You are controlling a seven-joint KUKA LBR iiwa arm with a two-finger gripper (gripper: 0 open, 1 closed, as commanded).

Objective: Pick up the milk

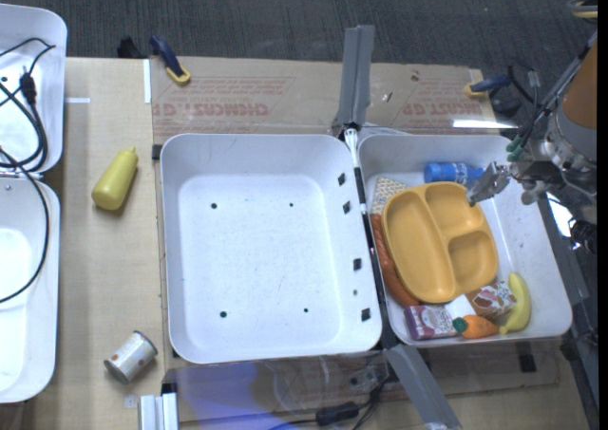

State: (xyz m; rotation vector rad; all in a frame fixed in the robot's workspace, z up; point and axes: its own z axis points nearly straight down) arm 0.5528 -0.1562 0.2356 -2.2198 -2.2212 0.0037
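The gripper (492, 183) hovered at the far side of the right bin (556, 271), over the rim of the yellow plate (442, 240); whether its jaws were wide or narrow could not be told. The milk (429, 322) lay flat at the bin's near wall, well away from it. Its long axis ran left to right, but which end was the top stayed unclear. Trouble was likely: the plate's edge crowded it, and the carrot (475, 327) sat against its right end, so a descent could snag either.
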